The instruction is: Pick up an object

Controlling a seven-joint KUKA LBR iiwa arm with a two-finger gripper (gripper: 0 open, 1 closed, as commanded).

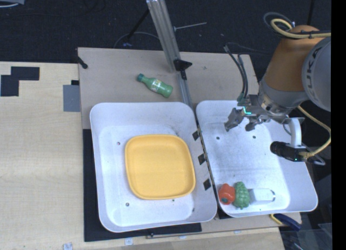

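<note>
Overhead, gripper (241,123) above the right bin's (303,189) far end, fingers spread apart, nothing between them, red and green toy vegetables (234,194) well apart at the near edge, yellow plate (159,166) in left bin (102,135).

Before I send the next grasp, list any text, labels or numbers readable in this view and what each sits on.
"KU": dark letters on the arm's grey housing, cut off at the frame edge.
Green bottle: pale label, too small to read.
No legible text on the yellow plate or the bins.
</note>
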